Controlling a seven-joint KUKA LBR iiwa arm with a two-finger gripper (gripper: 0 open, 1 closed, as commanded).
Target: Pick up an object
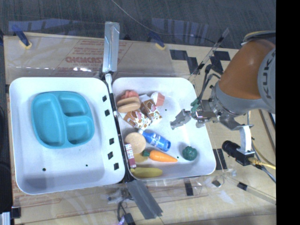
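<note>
at the near edge of the right bin point(206, 165) you see a yellow banana point(146, 172) lying with its long axis left to right, its left end tucked against the divider. just beyond it an orange carrot point(162, 157) lies along the same line, its pointed tip toward the right, and a small dark green lump point(189, 153) sits to its right; what that lump is you cannot make out. left of the carrot a round tan cookie point(135, 141) rests by the divider, and a blue bottle point(156, 140) lies slanted, its white cap toward the upper left. a thin red-and-white stick point(130, 155) lies along the divider, partly under the cookie.

farther in, a heap of toy food point(139, 109) crowds the bin's far left: a bun-like piece, patterned boxes and a pinkish item overlap so much that you can't sort one from another.

the gripper point(180, 121) hangs over the bare middle of the right bin, right of the heap, with nothing between its fingers; whether they stand apart or together you cannot tell at this slant. the grey arm point(220, 111) reaches in from the right, its orange band point(243, 74) cut off by the frame.

in the left bin point(18, 139) lies a blue divided tray point(62, 117).
</note>
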